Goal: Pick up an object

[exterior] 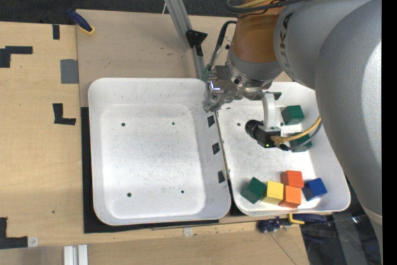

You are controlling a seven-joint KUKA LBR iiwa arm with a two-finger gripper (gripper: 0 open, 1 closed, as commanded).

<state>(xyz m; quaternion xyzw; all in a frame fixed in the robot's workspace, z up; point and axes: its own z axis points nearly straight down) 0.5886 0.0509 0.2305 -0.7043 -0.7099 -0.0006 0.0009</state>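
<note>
The claw [215, 95] hung at the inner rim of the right bin [248, 161], its opening impossible to judge, nothing seen in it, so the cleanest target looked to be the green block [293, 113], well apart from the clustered cubes [282, 191].

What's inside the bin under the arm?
By the near edge: dark green block, yellow block, orange block, blue block. Farther back, a green block. The arm covers the rest.

Dark green cube [253, 189], yellow cube [274, 191], two orange cubes [290, 195] and blue cube [315, 187] huddled touching at the right bin's [245, 161] near edge, lone green cube [292, 113] well apart, farther back
</note>
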